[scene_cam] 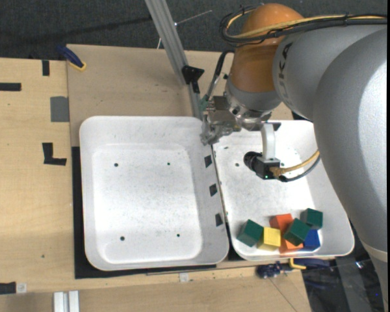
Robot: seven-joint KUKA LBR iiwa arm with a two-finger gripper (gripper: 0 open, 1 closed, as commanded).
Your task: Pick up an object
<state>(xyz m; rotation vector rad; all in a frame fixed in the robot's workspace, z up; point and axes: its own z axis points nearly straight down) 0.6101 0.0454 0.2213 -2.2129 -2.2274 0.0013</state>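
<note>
While the blocks (283,231) all sat bunched in the right bin's (247,194) near corner, the hand (214,125) hovered up at the far rim — couldn't tell its state. Nothing grabbed yet, so the whole pick was left.

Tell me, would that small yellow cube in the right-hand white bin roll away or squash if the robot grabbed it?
Probably neither. The small yellow cube has flat faces and sharp edges, so it should sit or slide, not roll. It looks rigid, like a toy block, and likely light. Green, orange and blue blocks crowd it in the right-hand white bin, so a push would likely shove those too.
</note>
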